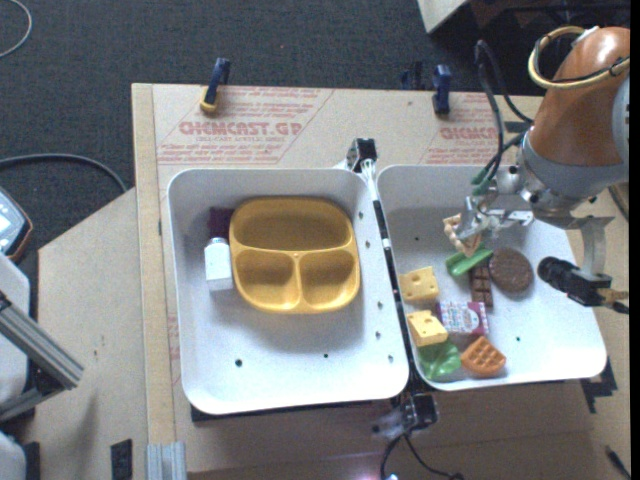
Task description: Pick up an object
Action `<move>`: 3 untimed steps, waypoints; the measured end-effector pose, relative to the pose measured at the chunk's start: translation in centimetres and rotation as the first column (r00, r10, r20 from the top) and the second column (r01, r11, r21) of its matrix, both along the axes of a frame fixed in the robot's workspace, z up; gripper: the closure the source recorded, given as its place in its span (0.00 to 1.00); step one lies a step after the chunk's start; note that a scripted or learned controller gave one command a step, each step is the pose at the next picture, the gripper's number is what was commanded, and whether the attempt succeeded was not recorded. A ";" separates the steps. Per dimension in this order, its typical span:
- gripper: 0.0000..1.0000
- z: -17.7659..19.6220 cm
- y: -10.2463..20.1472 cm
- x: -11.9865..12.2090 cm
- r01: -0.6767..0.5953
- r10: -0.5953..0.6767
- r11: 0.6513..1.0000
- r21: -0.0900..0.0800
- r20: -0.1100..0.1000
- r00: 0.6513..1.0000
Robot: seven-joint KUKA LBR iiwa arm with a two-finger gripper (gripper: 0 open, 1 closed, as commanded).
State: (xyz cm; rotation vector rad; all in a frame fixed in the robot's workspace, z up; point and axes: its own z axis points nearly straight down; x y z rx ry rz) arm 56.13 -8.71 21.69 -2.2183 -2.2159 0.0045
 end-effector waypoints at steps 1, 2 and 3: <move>1.00 1.2 -1.1 -1.7 0.001 -0.001 1.000 -0.001 0.004 1.000; 1.00 -0.1 -0.6 -2.6 0.001 -0.001 1.000 -0.001 0.003 1.000; 1.00 1.5 -1.0 -1.7 -0.001 0.001 1.000 -0.004 0.010 1.000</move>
